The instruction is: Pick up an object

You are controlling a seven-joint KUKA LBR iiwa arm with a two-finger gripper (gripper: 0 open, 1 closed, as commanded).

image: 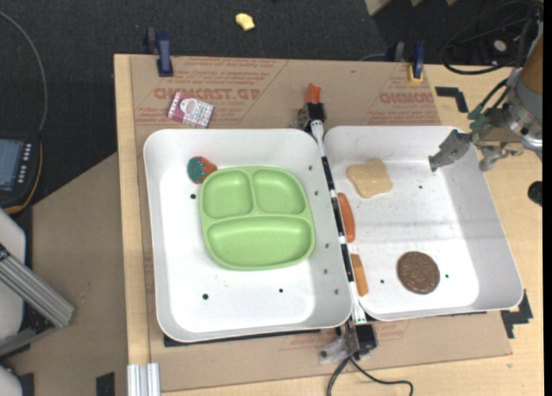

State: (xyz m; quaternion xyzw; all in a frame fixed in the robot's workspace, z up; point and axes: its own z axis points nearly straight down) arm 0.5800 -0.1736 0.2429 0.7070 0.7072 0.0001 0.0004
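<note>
Fingers (449, 152) of the gripper (470, 151) were spread apart, one grey finger reaching out over the right bin's far right part and the other close under the wrist, with nothing between them. Behind them the grey arm (528, 101) came in from the right edge.

Below and to the left of the gripper, in the right bin (483, 213), a tan bread-like piece (369, 179) lay near the far left corner, well apart from the gripper. A round brown cookie-like disc (418, 272) sat toward the near side of that bin. Two orange sausage-like pieces (347, 217) (359, 274) lay along the bin's left wall, one nearer than the other.

In the left bin (172, 273) a green divided plate (256, 216) rested near the middle, and a small red and green object (201, 169) touched its far left corner.

On the tabletop (259, 84) beyond the left bin lay a small pink packet (190, 110).
</note>
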